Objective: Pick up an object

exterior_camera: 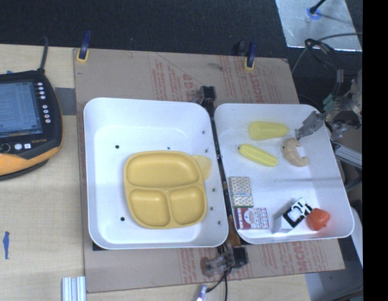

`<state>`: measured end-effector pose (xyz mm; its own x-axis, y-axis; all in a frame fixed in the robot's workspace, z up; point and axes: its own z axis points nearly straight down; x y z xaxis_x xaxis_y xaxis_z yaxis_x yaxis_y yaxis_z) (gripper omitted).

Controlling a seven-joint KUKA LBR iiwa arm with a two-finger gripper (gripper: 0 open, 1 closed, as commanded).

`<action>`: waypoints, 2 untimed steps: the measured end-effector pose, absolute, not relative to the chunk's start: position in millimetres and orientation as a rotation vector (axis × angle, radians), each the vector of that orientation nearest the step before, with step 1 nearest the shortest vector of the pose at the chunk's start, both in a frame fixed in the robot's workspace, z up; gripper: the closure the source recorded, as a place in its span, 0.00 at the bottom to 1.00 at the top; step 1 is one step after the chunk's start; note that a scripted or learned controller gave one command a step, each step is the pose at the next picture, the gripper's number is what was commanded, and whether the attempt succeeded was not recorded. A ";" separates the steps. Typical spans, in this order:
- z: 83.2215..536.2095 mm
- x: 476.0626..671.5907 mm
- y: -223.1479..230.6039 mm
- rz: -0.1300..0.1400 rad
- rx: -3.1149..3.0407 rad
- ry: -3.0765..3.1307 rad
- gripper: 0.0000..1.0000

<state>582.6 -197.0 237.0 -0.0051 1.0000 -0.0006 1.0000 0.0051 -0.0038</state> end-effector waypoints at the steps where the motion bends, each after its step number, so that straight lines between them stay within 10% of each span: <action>1: 183.6 617.2 -211.7 0.007 -2.212 -2.230 0.00; 2: 90.6 620.8 -211.1 0.008 -2.209 -2.228 0.00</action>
